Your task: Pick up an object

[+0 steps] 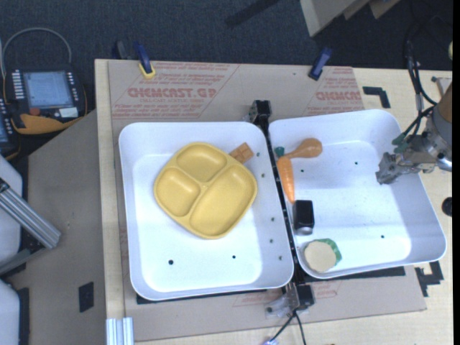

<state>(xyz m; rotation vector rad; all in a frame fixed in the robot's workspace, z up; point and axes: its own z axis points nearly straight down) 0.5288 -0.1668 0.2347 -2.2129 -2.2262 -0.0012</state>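
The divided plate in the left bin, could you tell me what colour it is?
The divided plate is plain yellow, seen clearly in the camera view.

A robotics lab or test bench, seen from above. A flat brown cardboard sheet printed with red lettering (172, 92) covers a bench and is held down along its far edge by blue spring clamps (319, 63). Two shallow white plastic bins (144, 264) sit side by side on it, joined by black brackets (260, 111). At the left, on dark blue-grey carpet (180, 20), lies a grey handheld control pendant with a small screen (44, 92) and a looped black cable (36, 38). A silver aluminium framing bar (29, 214) crosses the left edge.
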